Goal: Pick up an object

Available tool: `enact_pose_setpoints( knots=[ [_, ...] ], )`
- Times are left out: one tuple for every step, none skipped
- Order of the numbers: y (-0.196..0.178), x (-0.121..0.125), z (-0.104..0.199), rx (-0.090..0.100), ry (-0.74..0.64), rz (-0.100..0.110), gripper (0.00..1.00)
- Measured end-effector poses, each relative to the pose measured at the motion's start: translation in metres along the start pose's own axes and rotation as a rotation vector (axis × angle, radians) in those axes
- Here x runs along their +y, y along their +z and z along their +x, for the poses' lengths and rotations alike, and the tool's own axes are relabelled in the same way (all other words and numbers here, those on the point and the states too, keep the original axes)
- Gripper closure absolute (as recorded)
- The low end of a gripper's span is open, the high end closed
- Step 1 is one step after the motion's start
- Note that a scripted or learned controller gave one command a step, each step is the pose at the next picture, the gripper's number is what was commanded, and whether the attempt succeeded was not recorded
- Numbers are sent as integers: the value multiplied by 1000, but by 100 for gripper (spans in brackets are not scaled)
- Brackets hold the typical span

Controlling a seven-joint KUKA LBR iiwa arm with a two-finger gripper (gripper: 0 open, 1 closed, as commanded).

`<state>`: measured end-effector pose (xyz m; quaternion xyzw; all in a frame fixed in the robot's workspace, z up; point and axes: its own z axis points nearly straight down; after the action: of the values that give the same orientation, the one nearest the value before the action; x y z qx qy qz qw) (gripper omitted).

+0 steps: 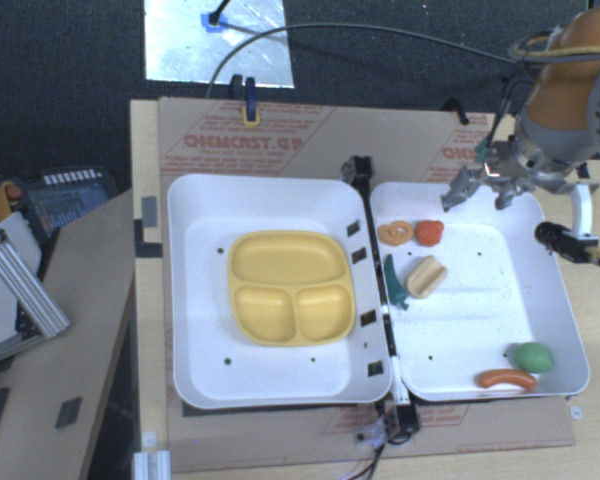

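Step in hand: the approach, as I judge it. The arm point(570, 78) reaches in from the right and hangs over the far edge of the right bin point(555, 298), with nothing lifted yet.
Pincer: the pincer point(483, 190) sits above the bin's far rim, its two fingers spread apart, with nothing between them.
Likely target: the task names no single thing. The nearest candidates are the orange ring point(394, 233) and the red ball point(430, 232), touching or nearly so in the far left corner of the right bin, just near and left of the pincer.
Other pickings: a tan bread roll point(426, 276) lies toward the bin's left side, a thin green piece point(393, 283) just left of it against the wall. A green ball point(532, 357) and a red sausage point(506, 379) sit close together at the near right corner.
Long axes: the roll runs diagonally, from near-left to far-right. The sausage lies almost left to right along the near wall. The ring and both balls have no clear long axis.
Next move: I would expect a short shift left and nearer, then a descent with the fingers straddling one piece.
Left bin: the left bin point(195, 268) holds a yellow divided tray point(288, 286), well apart from the pincer.
Tabletop: the tabletop point(100, 268) carries both bins side by side.
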<state>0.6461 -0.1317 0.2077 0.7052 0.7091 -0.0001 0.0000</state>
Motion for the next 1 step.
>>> enact_pose_setpoints(
  knots=[
    [62,-1,5,0,0,2,0]
  ],
)
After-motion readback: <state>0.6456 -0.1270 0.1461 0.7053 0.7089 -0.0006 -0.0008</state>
